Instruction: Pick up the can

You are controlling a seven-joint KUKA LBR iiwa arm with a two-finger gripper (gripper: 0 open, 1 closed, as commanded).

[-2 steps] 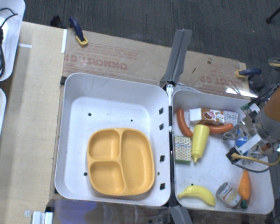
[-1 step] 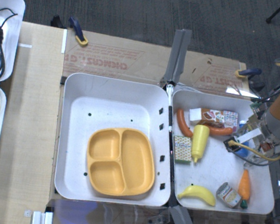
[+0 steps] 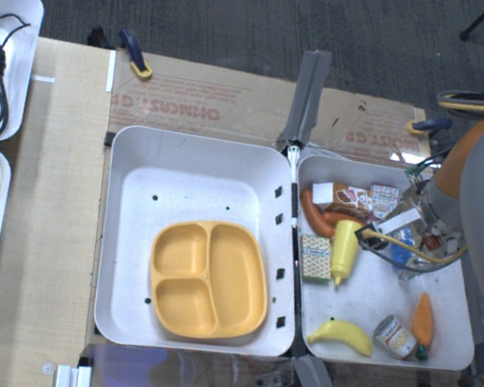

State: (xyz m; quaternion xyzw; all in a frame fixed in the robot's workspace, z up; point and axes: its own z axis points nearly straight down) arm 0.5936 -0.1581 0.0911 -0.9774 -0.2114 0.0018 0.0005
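Observation:
The can (image 3: pixel 395 336) lies on its side near the front right corner of the right bin (image 3: pixel 363 294), its label towards me. It rests between a banana (image 3: pixel 342 336) and an orange carrot (image 3: pixel 423 319). My gripper (image 3: pixel 415 250) hangs low over the back right part of that bin, well behind the can and apart from it. The wrist and its fittings hide what lies under the gripper.
The right bin also holds a yellow mustard bottle (image 3: pixel 344 250), a hot dog (image 3: pixel 322 215), a small green-and-white box (image 3: pixel 315 257) and some packets (image 3: pixel 377 200) at the back. A yellow divided plate (image 3: pixel 208 278) sits in the left bin (image 3: pixel 129 216).

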